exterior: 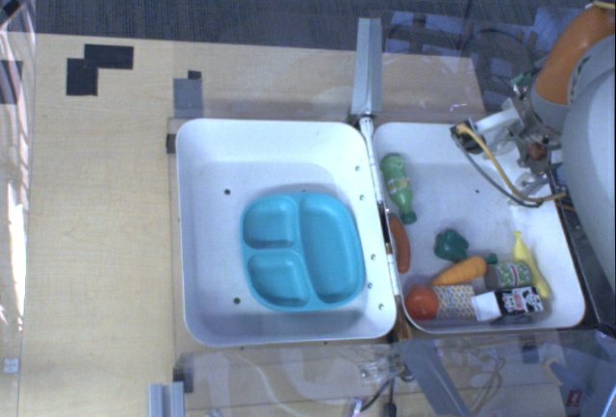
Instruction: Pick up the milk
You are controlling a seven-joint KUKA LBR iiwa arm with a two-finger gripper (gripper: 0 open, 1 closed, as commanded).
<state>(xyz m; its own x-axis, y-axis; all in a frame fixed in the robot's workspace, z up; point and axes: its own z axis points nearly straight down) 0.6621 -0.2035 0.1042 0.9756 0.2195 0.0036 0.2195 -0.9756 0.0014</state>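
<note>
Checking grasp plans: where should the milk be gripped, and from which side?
Judging by its pose, the milk lies flat near the right bin's front wall, between carrot and banana. Probably come from above and pinch across its narrow body.

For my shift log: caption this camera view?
Milk carton lies in right bin; arm at the bin's far-right edge.

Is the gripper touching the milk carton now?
Apart. The camera view shows the gripper at the upper right of the right bin, while the milk carton lies at the bin's lower right corner, with bare bin floor between them.
</note>
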